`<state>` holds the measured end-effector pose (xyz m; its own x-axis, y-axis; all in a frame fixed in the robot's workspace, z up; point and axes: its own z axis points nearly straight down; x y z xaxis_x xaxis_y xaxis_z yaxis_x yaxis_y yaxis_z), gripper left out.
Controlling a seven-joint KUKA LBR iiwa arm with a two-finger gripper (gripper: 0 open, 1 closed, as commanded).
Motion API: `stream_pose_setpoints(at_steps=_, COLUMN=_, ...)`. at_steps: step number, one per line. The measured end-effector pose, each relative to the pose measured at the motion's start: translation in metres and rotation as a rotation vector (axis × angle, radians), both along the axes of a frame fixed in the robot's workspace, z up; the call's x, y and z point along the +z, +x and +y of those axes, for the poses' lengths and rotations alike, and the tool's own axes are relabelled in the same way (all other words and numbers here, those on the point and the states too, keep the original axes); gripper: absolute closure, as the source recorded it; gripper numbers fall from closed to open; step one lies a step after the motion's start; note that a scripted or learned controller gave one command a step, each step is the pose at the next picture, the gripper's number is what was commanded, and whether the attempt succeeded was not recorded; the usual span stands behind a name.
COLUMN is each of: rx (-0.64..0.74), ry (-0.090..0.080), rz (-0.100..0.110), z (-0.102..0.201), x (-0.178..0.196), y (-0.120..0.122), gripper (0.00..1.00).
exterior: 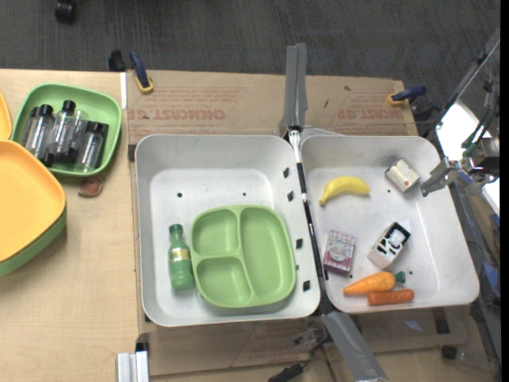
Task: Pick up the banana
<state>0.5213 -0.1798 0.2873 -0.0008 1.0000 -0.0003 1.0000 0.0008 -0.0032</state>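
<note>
The banana [345,189] lies untouched near the right bin's [445,293] upper-left corner; the claw [445,175], its state impossible to tell, waits at the bin's right edge, pickup not begun.

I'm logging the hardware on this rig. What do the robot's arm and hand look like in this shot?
The hand looks like a slim grey metal piece at the edge of the right bin. Behind it, the arm reads as grey and dark parts, with thin rods or cables running upward and a bright white patch. Any finer markings are too blurred to tell.
</note>
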Motion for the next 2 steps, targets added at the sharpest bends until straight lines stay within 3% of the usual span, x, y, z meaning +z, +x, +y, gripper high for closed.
stream_pose_setpoints(at_steps=1, rx=-0.001, ry=0.0, rz=0.0, z=-0.043, x=-0.124, y=0.05, gripper=0.0)
stream_pose_setpoints(at_steps=2, rx=0.029, ry=-0.001, rz=-0.004, z=-0.024, x=-0.196, y=0.099, gripper=0.0)
